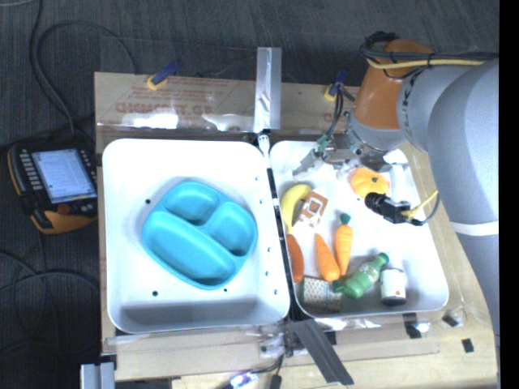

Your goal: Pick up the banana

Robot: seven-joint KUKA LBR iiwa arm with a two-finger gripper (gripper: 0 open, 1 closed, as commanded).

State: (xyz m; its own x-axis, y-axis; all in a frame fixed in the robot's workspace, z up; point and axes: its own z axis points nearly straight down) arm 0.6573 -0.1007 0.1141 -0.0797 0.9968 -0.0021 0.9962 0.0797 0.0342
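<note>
1. Hovering over the right bin (434, 278) at its far end, the gripper (324, 154) carries nothing; its finger spread cannot be judged.
2. Banana (293, 198) lies against the dividing wall (a card (311, 210) overlaps it), near the gripper.

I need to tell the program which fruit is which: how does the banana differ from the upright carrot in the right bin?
The banana is yellow; the carrot is orange with a green top. The banana is curved, the carrot straight and tapered. The banana lies by the bin's left wall, partly under a small printed box; the carrot sits nearer the middle, beside a second carrot. Both lie in the right bin, untouched.
</note>
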